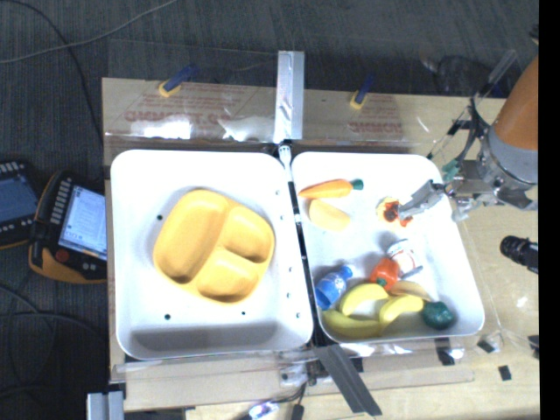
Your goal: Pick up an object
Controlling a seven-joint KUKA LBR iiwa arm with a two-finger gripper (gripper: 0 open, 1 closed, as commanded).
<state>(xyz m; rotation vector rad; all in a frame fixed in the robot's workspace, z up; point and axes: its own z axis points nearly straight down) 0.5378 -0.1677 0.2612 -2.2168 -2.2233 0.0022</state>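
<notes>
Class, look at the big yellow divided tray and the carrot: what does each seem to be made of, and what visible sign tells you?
Yellow tray: probably moulded plastic, smooth and slightly glossy; its rounded compartments show soft highlights. Carrot: likely toy plastic or rubber, uniform orange with a flat green tip; too small to be certain.

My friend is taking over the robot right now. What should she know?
Gripper: low over the upper part of the right bin, close to a small orange and yellow toy. I cannot tell if it holds anything.

Right bin: carrot and pale yellow slice at the upper left; blue toy, bananas, small jar and green toy toward the lower edge.

Left bin: yellow divided dish.

Done: arm has reached in. Left: lift one object, not yet seen off the bin floor.
</notes>
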